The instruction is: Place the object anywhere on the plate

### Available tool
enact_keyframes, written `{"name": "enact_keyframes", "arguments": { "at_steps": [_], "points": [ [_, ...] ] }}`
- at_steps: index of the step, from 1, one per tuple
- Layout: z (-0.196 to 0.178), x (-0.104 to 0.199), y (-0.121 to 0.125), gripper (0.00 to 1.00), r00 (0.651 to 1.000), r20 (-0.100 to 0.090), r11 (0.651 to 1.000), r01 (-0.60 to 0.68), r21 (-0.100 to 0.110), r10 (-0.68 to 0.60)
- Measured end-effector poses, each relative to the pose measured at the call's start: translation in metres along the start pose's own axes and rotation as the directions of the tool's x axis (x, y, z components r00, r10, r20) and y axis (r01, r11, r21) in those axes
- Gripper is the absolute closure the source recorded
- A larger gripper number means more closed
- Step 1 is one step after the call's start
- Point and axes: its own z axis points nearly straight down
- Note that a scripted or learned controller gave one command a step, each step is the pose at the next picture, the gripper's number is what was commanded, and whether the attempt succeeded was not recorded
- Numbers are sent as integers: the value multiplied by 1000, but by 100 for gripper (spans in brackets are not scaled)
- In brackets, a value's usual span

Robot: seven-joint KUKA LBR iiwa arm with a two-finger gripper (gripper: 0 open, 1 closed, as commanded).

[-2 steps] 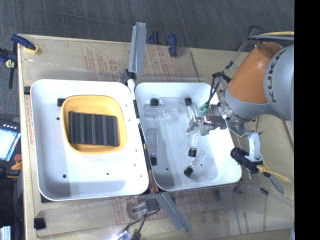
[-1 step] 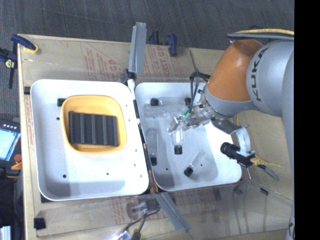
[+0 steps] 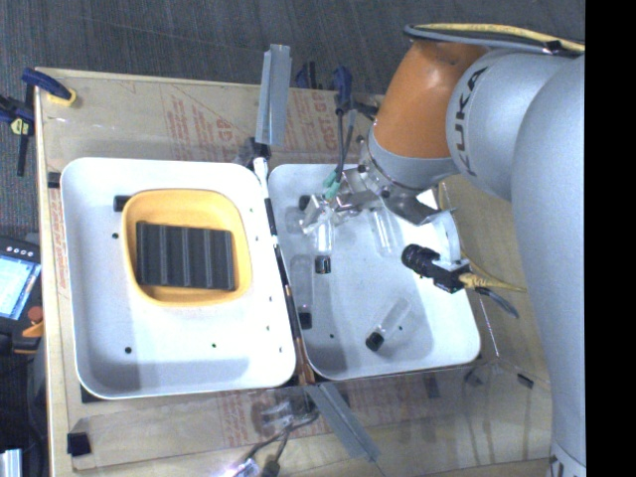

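A: How many bins, and what are they like?

B: Two shallow white bins, smooth, with rounded corners. The left bin [image 3: 79, 266] holds the plate [image 3: 184, 202]; the right bin [image 3: 447, 326] touches it on the side away from the plate.

A: One plate?

B: One. It is yellow, glossy, and a rounded rectangle with a raised rim. One dark ribbed slab [image 3: 187, 254] lies flat in its middle.

A: And the object?

B: One small clear tube with a black cap [image 3: 390, 324]. It lies tilted on the floor of the right bin, well apart from the plate and to its right, touching nothing else that I can make out.

A: Anything else loose there?

B: Two small black bits [image 3: 323, 264], between the plate and the tube. They are too small to name.

A: The gripper?

B: One gripper [image 3: 338, 207], metal with clear parts, is low over the right bin, to the right of the plate and level with its upper edge. Whether it is open or closed I cannot tell, and I see nothing in its hold. The tube lies apart from it.

A: The arm?

B: One grey arm [image 3: 517, 117], smooth and rounded, with one orange band [image 3: 422, 97].
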Motion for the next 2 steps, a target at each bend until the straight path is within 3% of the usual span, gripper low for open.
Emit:
{"name": "enact_keyframes", "arguments": {
  "at_steps": [1,2],
  "points": [
    [-2,66,52,100,1000,1,1000,-16,1,16],
    [-2,66,52,0,1000,1,1000,-16,1,16]
  ]
}}
